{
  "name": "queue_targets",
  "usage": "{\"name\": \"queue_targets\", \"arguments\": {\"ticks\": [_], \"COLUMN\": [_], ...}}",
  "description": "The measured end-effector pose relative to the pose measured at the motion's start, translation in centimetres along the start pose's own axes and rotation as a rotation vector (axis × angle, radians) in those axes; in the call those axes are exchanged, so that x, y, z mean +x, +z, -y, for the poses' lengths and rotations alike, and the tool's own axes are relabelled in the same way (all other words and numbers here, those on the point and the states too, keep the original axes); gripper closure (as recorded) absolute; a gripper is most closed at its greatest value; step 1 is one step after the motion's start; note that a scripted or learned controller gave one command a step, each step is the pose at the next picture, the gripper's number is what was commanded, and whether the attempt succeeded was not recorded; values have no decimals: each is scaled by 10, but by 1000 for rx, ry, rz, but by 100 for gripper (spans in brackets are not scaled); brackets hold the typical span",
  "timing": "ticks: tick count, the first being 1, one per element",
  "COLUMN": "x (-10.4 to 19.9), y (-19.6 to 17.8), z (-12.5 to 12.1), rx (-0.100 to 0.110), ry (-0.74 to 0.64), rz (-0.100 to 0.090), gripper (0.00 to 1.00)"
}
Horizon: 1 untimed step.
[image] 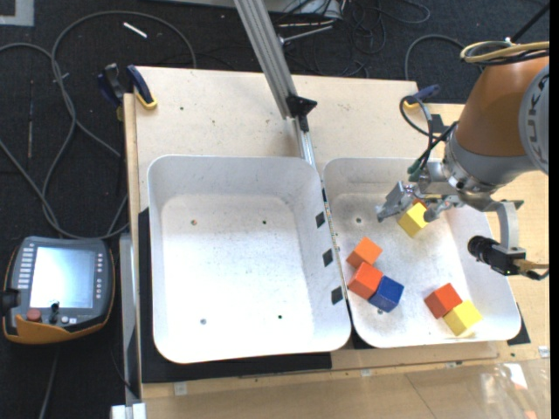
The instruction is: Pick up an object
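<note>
Reaching in from the right, the grey arm [498, 138] with its orange band hangs over the upper part of the right bin [349, 182], and its pincer [417, 206] is clenched on a yellow cube [413, 219], which shows between the metal fingers [393, 203] and looks raised off the bin floor, though how far cannot be told. Below and to the left of it, an orange cube [364, 252] lies apart near the bin's left wall; just under that one a second orange cube [364, 280] touches a blue cube [387, 293] at its lower right. Toward the lower right corner of the same bin, a third orange cube [443, 299] touches another yellow cube [462, 318], which sits near the front rim. Between these two clusters there is a bare strip of bin floor, and the upper left of the right bin is also open. The left bin [166, 182] is wide and white, its right wall lying against the right bin's left wall. Both bins rest on the pale bench [218, 112], whose back half lies bare apart from a slanted metal pole [266, 42] ending near the seam between the bins. A handheld control pendant [57, 285] sits on the dark floor, well apart to the left.
</note>
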<state>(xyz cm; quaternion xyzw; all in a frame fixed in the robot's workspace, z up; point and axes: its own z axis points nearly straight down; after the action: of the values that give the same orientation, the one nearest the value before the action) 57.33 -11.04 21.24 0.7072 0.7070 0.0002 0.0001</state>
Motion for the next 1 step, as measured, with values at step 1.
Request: {"name": "queue_targets", "arguments": {"ticks": [1], "x": [-52], "y": [-7], "z": [-18], "rx": [-3], "ry": [4], "rz": [4], "gripper": [0]}}
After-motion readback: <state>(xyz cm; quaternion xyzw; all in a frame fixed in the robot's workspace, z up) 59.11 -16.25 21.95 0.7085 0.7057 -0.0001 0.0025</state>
